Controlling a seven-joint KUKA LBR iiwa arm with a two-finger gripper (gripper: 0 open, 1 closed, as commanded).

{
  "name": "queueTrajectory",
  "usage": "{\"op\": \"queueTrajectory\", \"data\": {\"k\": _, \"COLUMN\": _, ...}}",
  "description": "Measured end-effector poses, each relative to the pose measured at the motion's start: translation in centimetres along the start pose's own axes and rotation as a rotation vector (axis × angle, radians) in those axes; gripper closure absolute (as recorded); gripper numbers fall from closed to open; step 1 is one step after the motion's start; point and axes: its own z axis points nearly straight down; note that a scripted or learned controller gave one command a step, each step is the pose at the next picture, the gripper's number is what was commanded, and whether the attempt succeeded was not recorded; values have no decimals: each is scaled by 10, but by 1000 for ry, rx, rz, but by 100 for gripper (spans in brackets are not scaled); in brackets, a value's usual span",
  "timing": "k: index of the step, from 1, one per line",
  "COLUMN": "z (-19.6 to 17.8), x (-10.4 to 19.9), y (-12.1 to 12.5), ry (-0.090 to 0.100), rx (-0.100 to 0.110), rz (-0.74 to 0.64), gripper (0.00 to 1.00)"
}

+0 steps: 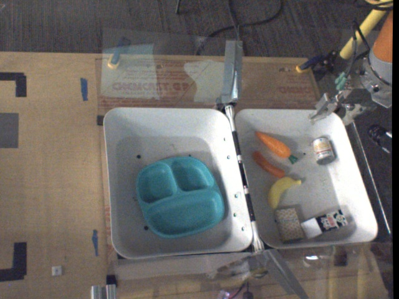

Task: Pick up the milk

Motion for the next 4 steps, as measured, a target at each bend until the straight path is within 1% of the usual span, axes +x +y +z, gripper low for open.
{"op": "queueTrajectory", "data": {"k": 1, "z": -36, "x": 44, "y": 2, "ry": -2, "rx": -3, "rz": 83, "gripper": 0}}
{"op": "queueTrajectory", "data": {"k": 2, "z": 71, "x": 10, "y": -43, "ry": 0, "rx": 0, "rz": 5, "gripper": 0}}
{"op": "queueTrajectory", "data": {"k": 3, "z": 70, "x": 10, "y": -43, "ry": 0, "rx": -1, "rz": 5, "gripper": 0}}
{"op": "queueTrajectory", "data": {"k": 4, "z": 138, "x": -48, "y": -4, "ry": -1, "rx": -2, "rz": 123, "gripper": 0}}
